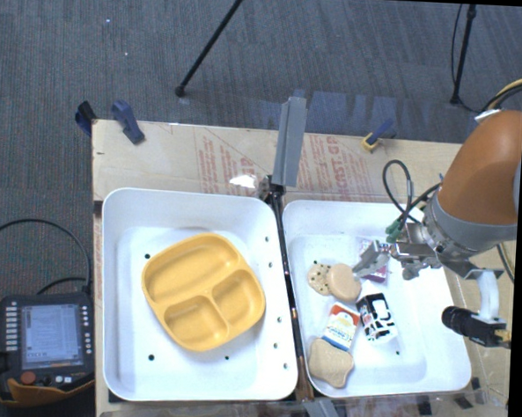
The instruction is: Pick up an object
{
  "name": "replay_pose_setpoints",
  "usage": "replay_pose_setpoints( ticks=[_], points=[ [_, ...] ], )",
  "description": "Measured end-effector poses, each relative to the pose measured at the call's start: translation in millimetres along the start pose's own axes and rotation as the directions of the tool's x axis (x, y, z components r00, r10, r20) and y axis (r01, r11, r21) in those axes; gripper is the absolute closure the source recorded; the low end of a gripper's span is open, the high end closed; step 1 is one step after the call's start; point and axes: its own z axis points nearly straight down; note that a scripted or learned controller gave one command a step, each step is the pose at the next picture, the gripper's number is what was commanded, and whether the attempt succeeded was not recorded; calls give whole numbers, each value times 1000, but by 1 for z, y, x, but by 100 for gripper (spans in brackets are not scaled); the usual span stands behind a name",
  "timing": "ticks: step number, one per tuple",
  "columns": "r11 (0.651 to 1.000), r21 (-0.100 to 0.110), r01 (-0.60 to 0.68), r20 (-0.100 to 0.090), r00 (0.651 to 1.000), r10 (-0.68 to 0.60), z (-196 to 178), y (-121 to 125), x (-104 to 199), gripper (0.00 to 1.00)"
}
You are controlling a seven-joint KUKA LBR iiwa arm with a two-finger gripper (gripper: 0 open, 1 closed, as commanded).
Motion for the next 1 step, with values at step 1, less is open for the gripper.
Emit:
replay_pose_setpoints(
  ticks=[1],
  points=[
    [1000, 0, -27, -2, 1000, 27, 118, -24, -44, 0]
  ],
)
